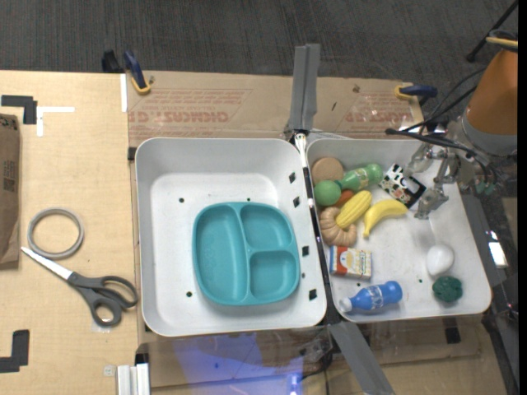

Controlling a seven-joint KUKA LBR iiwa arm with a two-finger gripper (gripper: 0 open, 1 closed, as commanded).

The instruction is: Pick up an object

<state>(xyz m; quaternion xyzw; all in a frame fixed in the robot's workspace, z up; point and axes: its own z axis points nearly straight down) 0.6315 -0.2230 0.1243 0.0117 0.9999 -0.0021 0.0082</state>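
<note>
Hovering over the right white plastic bin, my fingers hang apart, gripping nothing, just beside a yellow plastic banana and a black-and-white cow figure. A white egg lies nearer the front; a teal divided plate sits in the left bin.

A pale wooden bench (cardboard laid across its far side) stands on dark grey carpet.

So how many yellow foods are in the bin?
2: a corn cob and a banana, lying side by side in the right bin, near its far left. Others may hide underneath.
</note>
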